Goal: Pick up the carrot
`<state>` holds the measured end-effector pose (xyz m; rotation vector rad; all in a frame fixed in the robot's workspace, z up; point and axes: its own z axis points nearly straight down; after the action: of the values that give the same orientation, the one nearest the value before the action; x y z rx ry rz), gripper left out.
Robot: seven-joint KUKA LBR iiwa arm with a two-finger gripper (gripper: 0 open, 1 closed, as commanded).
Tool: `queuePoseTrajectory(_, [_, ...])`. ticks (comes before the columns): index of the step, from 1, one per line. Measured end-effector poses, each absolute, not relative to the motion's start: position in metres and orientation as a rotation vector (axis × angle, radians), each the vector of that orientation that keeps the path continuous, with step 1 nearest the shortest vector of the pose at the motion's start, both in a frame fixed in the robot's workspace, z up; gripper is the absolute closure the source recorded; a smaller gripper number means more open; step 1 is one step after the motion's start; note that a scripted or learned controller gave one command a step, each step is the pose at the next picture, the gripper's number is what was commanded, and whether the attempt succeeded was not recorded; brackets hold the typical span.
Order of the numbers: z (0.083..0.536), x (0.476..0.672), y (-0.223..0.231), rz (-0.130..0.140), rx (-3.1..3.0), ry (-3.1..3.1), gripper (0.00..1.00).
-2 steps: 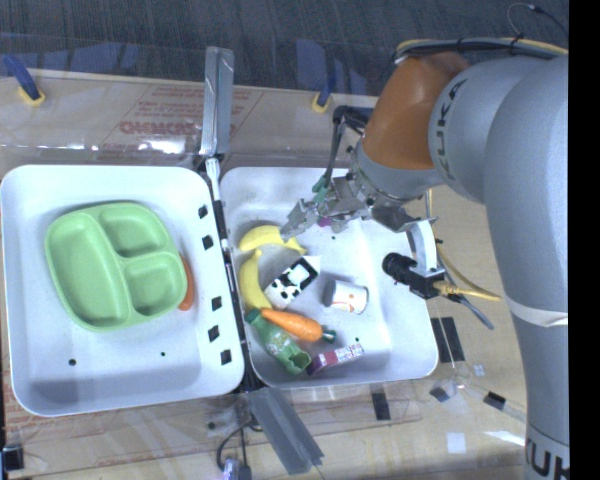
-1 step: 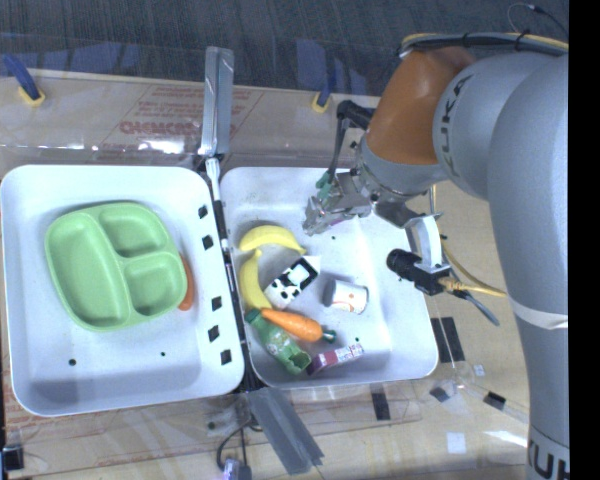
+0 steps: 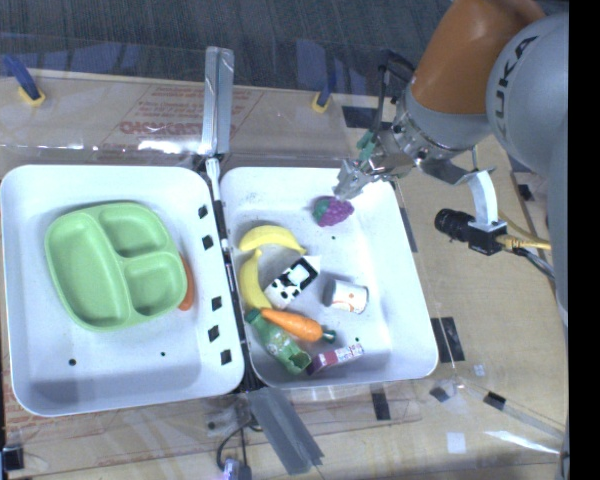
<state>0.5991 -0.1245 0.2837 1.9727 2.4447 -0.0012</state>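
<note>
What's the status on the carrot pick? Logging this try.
Gripper above purple grapes, right bin's far end. Carrot lies near front, not held. Green bottle and bananas crowd it.

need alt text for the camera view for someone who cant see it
An orange carrot lies near the front of the right white bin, among yellow bananas, a green bottle and a small white cup. The grey arm's gripper hangs at the bin's far edge over purple grapes. The left white bin holds a green divided plate.

- A robotics lab bench: a grey KUKA arm with an orange band (image 3: pixel 500 58) reaches over it.
- Two shallow white plastic bins (image 3: pixel 20 268) sit on a taped wooden benchtop (image 3: pixel 480 298).
</note>
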Motion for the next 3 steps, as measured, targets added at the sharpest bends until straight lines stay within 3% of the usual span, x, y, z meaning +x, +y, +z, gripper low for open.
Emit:
queuePoseTrajectory(1, [0.283,0.599,-0.125,-0.001,1.973,2.445,0.00])
queuePoseTrajectory(2, [0.191,0.557,-0.061,-0.002,1.604,2.705,0.00])
queuePoseTrajectory(3, [0.140,0.483,-0.108,-0.003,1.884,2.520,0.00])
